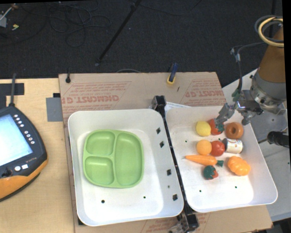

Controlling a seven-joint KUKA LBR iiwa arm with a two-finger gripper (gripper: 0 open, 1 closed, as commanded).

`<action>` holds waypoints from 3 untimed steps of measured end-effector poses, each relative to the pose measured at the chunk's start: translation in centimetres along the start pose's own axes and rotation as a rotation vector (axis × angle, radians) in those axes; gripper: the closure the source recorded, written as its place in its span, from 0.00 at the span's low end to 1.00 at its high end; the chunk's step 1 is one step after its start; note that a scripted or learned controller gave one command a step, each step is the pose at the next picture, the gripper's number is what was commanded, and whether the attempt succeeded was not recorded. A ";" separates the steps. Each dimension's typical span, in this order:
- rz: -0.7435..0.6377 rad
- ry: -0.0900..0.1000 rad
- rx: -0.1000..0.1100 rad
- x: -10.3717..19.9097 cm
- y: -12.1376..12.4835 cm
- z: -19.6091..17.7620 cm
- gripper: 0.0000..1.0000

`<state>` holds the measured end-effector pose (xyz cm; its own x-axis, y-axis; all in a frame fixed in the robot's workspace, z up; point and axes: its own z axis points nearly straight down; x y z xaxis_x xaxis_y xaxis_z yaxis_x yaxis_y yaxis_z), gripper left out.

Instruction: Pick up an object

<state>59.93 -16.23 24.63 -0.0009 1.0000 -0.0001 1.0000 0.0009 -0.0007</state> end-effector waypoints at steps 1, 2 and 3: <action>-0.001 0.001 0.001 -0.1 0.0 -1.0 1.00; -0.005 0.002 0.007 0.5 4.5 9.8 1.00; -0.006 0.005 0.006 10.3 -3.2 5.7 1.00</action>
<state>56.67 -5.97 18.91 -0.0066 1.0000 0.0054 1.0000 0.0066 -0.0069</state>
